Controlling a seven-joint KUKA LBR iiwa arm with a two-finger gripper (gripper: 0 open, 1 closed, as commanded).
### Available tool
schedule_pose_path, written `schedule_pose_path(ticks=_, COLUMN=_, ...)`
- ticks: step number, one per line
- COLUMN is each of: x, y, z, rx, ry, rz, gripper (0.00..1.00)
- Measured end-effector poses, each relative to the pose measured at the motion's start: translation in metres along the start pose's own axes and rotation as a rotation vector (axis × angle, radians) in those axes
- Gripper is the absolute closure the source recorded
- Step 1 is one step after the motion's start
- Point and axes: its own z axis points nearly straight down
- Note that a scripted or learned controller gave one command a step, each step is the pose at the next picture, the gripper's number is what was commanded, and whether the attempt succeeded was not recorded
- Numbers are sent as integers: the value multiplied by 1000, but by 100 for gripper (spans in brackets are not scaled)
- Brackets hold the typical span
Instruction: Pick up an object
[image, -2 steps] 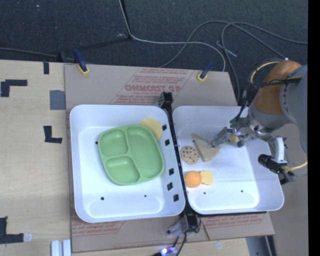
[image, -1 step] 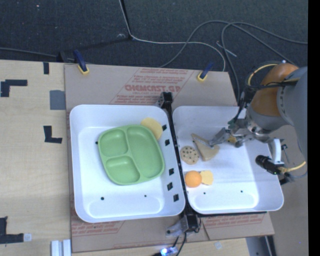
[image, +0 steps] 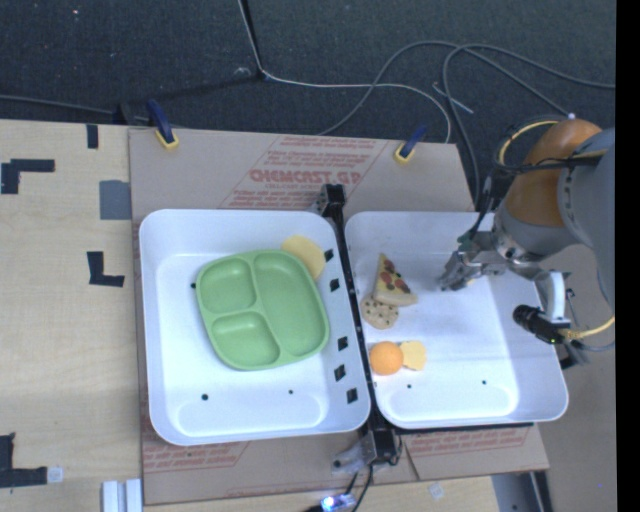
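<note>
- So, the gripper (image: 452, 279) sits over the upper right part of the right bin (image: 500, 400), low over the bin floor, arm coming in from the right side.
- Jaws: cannot tell whether spread or pressed together, too small and dark; nothing visible between them.
- Nearest candidate thing: the pizza slice toy (image: 392, 280), lying just left of the gripper, apart from it, with bare white floor between.
- Long axis of the pizza slice runs roughly top to bottom of the view, point toward the top, crust end lower down.
- A cookie (image: 380, 314) touches or nearly touches the slice's lower end, just below-left of it.
- Lower in the same bin: an orange ball (image: 386, 358) with a small yellow piece (image: 412, 355) just beside it on the right, well apart from the gripper, down and left.
- Left bin (image: 170, 300) holds a green divided plate (image: 262, 308) and a yellow piece (image: 305, 254) at the plate's upper right corner, close to the divider; farther from the gripper than anything in the right bin.
- Judgement: nothing grasped yet; the move turns on a short shift left toward the slice, closing across its narrow width rather than along its length.
- Risk: the cookie crowding the slice's lower end could get nudged or caught.
</note>
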Motion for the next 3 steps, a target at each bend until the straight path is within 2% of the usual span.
schedule_pose_path(ticks=1, x=10, y=-3, z=-54, rx=10, ry=1, rz=0, gripper=100)
schedule_pose_path(ticks=2, x=10, y=-5, z=-97, rx=10, ry=0, rz=1, gripper=100)
schedule_pose_path(ticks=3, x=6, y=-2, z=-160, rx=7, ry=-1, rz=0, gripper=100)
